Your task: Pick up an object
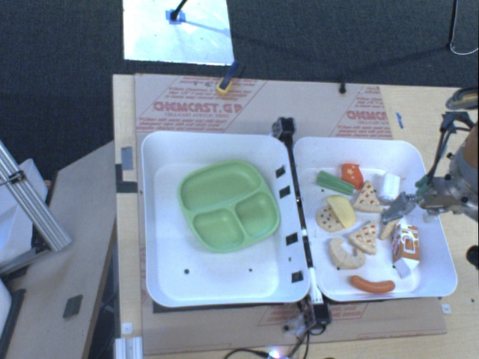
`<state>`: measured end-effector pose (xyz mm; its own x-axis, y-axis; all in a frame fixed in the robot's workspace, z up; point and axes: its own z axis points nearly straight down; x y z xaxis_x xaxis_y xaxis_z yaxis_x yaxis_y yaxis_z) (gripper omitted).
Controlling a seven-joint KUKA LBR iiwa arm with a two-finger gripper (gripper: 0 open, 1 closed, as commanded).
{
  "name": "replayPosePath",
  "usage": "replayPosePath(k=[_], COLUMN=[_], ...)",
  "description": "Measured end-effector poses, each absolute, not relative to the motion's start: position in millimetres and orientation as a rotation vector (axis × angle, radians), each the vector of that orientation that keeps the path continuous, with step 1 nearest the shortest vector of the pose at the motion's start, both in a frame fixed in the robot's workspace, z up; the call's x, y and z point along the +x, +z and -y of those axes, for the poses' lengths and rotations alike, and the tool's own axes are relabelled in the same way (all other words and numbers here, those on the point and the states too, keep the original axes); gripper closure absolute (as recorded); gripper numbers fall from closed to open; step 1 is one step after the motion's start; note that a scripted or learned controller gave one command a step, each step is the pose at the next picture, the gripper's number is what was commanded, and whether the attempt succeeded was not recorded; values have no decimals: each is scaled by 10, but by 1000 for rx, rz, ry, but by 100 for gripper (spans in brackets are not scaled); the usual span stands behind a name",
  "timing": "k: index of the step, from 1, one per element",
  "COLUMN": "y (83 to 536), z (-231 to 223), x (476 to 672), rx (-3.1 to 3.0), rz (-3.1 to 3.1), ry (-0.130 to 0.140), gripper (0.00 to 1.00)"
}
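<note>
Reaching in from the right, the grey arm [456,185] hangs over the right bin [430,275], and its jaws [394,209] sit low among the toy food at that bin's right-hand side. Whether those jaws are wide, narrow or closed on anything, I cannot tell; the tips blur into the pieces beneath them.

Plenty to choose from in there. Just below the jaws lies a small carton [406,247] in white with orange print, tilted slightly. Beside the jaws to the left are two pizza slices, one upper [367,197] and one lower [366,238]. A white block [389,184] rests just above the tips. Further left, a yellow wedge [343,212] overlaps a round cookie [326,218]. Up top, a green stick [334,183] lies next to a red tomato piece [352,175]. A pale curved bread piece [346,254] sits lower down, and a sausage [372,283] lies near the bin's front edge, well apart from the jaws.

Over in the left bin [161,275], a green divided plate [229,205] sits alone, three compartments facing up. Both bins rest on a sheet of printed board [194,107] on the tabletop [82,193].
</note>
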<state>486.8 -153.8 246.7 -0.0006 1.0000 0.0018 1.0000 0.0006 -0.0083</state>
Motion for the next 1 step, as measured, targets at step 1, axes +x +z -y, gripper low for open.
replayPosePath(k=[1], y=[2515], z=[1536], x=[4889], rx=[-2219], rz=[2226], ry=[-1], gripper=[0])
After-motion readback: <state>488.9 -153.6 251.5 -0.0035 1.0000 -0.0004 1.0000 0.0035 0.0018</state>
